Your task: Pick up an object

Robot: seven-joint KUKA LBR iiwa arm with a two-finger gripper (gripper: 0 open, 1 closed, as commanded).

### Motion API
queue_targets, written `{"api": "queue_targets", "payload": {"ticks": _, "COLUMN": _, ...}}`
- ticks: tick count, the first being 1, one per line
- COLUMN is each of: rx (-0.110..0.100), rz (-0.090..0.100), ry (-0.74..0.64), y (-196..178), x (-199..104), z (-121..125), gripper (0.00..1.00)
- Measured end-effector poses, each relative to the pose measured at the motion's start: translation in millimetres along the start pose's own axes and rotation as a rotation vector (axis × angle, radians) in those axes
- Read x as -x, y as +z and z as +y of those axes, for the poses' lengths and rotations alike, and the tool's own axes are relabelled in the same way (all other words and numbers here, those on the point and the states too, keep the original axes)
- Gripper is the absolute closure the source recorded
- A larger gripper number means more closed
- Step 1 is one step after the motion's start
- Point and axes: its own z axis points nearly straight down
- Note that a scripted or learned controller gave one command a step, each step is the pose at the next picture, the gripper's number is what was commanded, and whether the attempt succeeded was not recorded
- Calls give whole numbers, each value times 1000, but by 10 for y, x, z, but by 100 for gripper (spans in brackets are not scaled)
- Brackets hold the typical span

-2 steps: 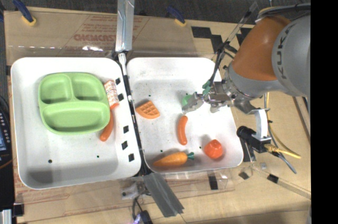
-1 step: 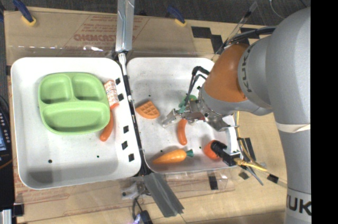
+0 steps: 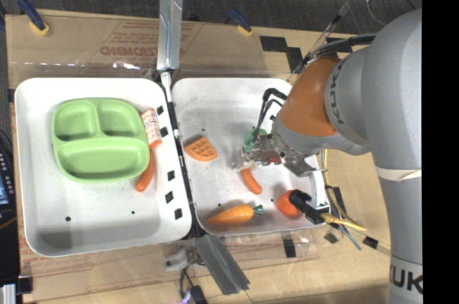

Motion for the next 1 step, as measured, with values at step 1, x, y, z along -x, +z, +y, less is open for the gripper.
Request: {"api": "queue_targets", "payload": {"ticks": 1, "rx": 3, "rz": 0, "ry": 6, "y": 82, "x": -152, "z": 224, "gripper": 100}}
